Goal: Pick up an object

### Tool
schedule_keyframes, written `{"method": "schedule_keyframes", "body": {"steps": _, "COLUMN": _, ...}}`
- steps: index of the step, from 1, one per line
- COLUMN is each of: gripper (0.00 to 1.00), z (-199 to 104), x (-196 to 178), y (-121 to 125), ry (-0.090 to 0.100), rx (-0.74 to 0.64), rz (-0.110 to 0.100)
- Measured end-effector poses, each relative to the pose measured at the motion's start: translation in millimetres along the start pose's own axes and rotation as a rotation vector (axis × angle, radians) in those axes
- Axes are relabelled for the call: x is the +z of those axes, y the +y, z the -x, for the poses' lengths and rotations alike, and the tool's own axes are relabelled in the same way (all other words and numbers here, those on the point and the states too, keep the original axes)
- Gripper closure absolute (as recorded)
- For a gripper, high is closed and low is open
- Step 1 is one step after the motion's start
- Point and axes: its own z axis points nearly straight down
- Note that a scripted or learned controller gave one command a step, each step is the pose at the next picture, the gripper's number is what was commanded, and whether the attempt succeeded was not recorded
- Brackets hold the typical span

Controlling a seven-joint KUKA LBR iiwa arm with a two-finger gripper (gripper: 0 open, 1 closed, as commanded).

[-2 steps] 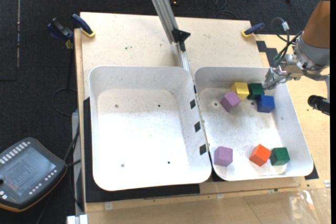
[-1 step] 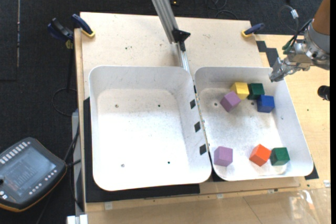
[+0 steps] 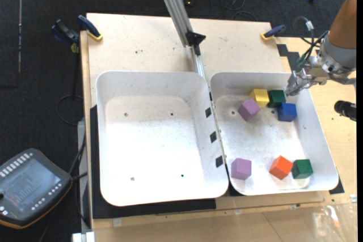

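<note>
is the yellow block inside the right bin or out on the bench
Inside. The yellow block sits on the right bin floor near its far wall, touching a dark green block.

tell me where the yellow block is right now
The yellow block sits near the right bin's far edge, between a purple block and a green block.

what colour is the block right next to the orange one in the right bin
Green: the green block touches the orange block, seen in the camera view.

White bins [image 3: 150, 85] hold purple, yellow, green, blue and orange blocks [image 3: 281, 168].
</note>
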Motion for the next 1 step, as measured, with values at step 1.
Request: {"method": "schedule_keyframes", "body": {"steps": 1, "gripper": 1.0, "z": -43.3, "x": 2.2, "y": -10.2, "ry": 0.001, "rx": -0.004, "rz": 0.002}}
